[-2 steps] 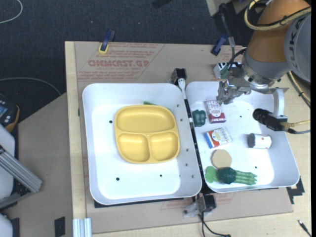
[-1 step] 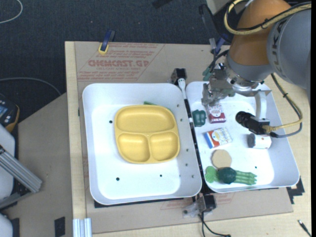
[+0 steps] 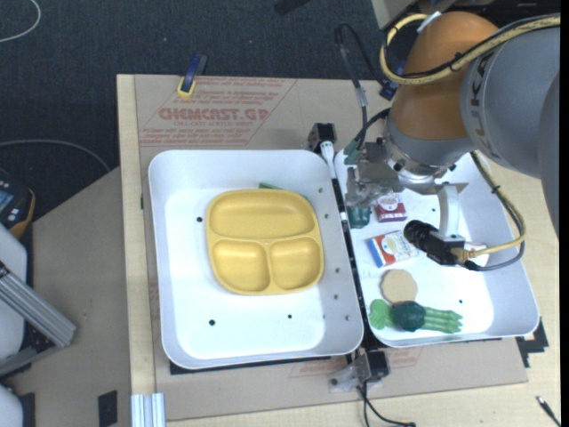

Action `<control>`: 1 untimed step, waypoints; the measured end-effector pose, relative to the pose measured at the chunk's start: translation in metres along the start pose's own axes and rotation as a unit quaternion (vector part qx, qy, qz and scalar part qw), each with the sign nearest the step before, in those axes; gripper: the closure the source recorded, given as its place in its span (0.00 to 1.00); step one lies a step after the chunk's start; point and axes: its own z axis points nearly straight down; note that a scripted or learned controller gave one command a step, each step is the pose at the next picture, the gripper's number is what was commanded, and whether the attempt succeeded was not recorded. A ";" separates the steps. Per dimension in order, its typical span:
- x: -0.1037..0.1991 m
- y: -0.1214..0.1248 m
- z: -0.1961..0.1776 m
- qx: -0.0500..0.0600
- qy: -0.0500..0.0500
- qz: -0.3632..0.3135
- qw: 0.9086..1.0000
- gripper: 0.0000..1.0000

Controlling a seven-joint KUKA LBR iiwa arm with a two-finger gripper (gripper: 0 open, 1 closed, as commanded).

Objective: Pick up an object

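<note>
Hanging low at the left edge of the right bin (image 3: 507, 278), the pincer (image 3: 358, 205) sits close above the cards (image 3: 391, 229), likely lined up for a pick; whether it is clenched I cannot tell. Left bin (image 3: 178, 265) carries a yellow tray (image 3: 264, 239).

A flat sheet of brown cardboard (image 3: 222, 114) printed with faded red lettering covers the bench under two shallow white plastic bins. A small blue-and-yellow clamp (image 3: 189, 76) grips the cardboard's far edge. The left white bin (image 3: 178, 310) and the right white bin (image 3: 511, 305) sit side by side, their inner walls touching. Dark blue-grey carpet (image 3: 107, 25) lies beyond the bench, crossed by a thin pale cable loop (image 3: 22, 16) at the far left corner. A ribbed silver aluminium rail (image 3: 36, 305) slants in at the left edge.
</note>
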 end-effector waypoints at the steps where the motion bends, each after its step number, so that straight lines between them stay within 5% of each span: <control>1: 0.002 0.002 -0.001 -0.002 0.000 0.001 1.000 1.00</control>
